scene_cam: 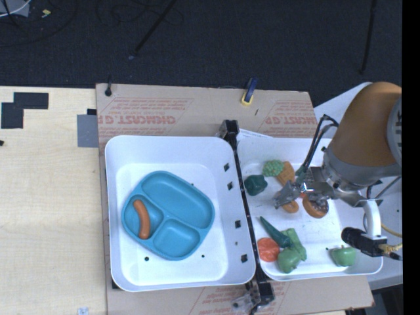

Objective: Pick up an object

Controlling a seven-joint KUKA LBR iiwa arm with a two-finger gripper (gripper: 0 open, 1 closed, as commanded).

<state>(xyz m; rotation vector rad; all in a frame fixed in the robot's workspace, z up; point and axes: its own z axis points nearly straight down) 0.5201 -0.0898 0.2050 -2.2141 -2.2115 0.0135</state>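
Setting: dark floor with cables lies behind a pale wooden desk, where cardboard underlies two white bins side by side.
Left bin: holds a blue divided plate with an orange sausage-shaped toy in one compartment.
Right bin: holds toy foods, among them a dark green piece, a green and orange cluster, a red tomato-like piece, a green vegetable and a small green item.
Arm: reaches in over the right bin.
End effector: low among the toys, just beside two small orange pieces; whether it is wide or narrow I cannot tell.
Progress: judged unfinished; nothing is visibly lifted, every toy appears to lie in its bin, so grasp and lift remain.
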